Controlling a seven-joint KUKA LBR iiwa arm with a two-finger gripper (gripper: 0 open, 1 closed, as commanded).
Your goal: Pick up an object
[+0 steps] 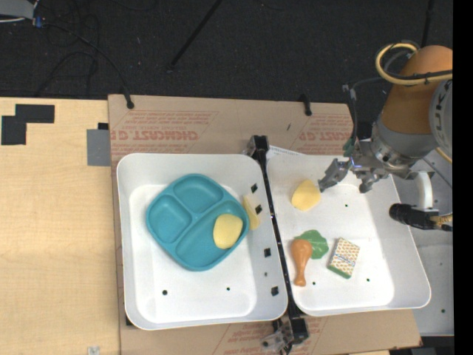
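1. Nearest the camera, in the right bin [414,291], lie three items close together: an orange-tan toy drumstick [301,259] lying w/ its thin end toward the front edge, a green leafy toy [316,243] touching the drumstick's fat end, and just right of them a small patterned box [344,258], pale w/ a green edge, lying tilted.
2. In the left bin [140,302] sits a teal divided plate [188,220] w/ three compartments. A yellow rounded toy [228,230] rests in its right-hand compartment (smooth, lemon-like).
3. Just beside the plate, near the divider between the bins, a small pale yellow wedge [252,211] leans at the left bin's right wall.
4. Further back in the right bin lies a yellow rounded lump [306,196], smooth and slightly lopsided, by itself on the white floor, well apart from the drumstick group.
5. The gripper [346,177] hangs over the back of the right bin, just right of the yellow lump and apart from it. Its dark fingers are spread w/ nothing between them; one finger [332,174] points toward the lump.
6. Above it the arm's grey wrist and orange band [417,87] come in from the right.
7. Both bins rest on a cardboard sheet [222,128] w/ red print, on a pale wooden bench [52,235].
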